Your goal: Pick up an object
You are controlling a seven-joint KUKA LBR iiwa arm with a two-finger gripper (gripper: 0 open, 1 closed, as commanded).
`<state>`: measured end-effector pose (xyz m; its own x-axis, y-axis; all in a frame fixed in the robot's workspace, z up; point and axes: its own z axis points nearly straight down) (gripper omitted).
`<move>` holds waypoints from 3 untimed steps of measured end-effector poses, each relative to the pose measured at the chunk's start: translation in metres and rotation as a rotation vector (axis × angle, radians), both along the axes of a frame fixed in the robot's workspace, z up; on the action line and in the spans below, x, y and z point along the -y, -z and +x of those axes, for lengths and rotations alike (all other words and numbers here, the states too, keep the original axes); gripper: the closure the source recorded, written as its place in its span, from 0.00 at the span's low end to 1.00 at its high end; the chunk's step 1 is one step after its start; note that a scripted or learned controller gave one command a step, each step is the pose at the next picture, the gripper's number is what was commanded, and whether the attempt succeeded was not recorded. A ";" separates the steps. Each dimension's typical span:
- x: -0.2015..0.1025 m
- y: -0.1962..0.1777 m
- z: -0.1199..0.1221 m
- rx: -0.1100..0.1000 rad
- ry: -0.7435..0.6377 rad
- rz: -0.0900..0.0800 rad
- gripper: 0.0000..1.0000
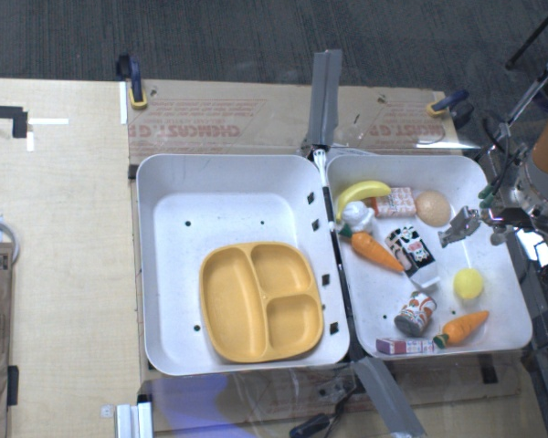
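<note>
The right bin [370, 313] holds several toy foods: a yellow banana [362, 192], a pink box [395, 202], a beige egg [433, 208], an orange carrot [376, 251], a black-and-white carton [411, 248], a yellow lemon [468, 283], a small can [416, 315], a second carrot [464, 327] and a flat pink pack [404, 346]. My gripper [479, 229] hangs at the bin's right side, above the floor between the egg and the lemon. It is open, with nothing between its fingers.
The left bin [164, 245] holds a yellow divided plate [260, 299]. A grey divider post [324, 99] rises between the bins at the back. Clamps [447, 105] sit on the cardboard behind them. The arm [534, 203] enters from the right edge.
</note>
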<state>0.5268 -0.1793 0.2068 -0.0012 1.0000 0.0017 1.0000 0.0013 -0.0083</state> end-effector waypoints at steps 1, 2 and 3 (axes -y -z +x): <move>-0.050 0.059 0.027 0.001 -0.187 0.001 0.00; -0.050 0.059 0.027 0.002 -0.187 0.001 0.00; -0.063 0.114 0.037 0.011 -0.330 -0.004 0.00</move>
